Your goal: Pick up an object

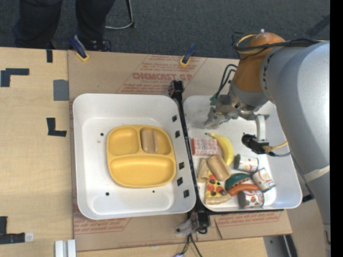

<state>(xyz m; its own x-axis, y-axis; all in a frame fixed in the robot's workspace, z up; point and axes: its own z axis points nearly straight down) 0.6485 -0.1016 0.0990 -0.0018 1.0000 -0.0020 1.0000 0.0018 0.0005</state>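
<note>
Far left of the end effector [213, 119], a yellow tray [140, 167] holds a bun [148, 140]. The end effector hangs low in the right bin [289, 189], holding nothing; its spread I cannot tell. The banana [225, 146] lies just right-below it. This looks like the approach step; next it must descend onto one object.

A cardboard-covered bench [32, 159] bears two white bins [88, 159] side by side.

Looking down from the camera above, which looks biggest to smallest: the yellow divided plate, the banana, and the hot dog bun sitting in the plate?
1. Yellow divided plate, by far the largest.
2. Banana.
3. Hot dog bun in the plate's upper right compartment, which looks somewhat shorter than the banana, though the two are fairly close in size.
</note>
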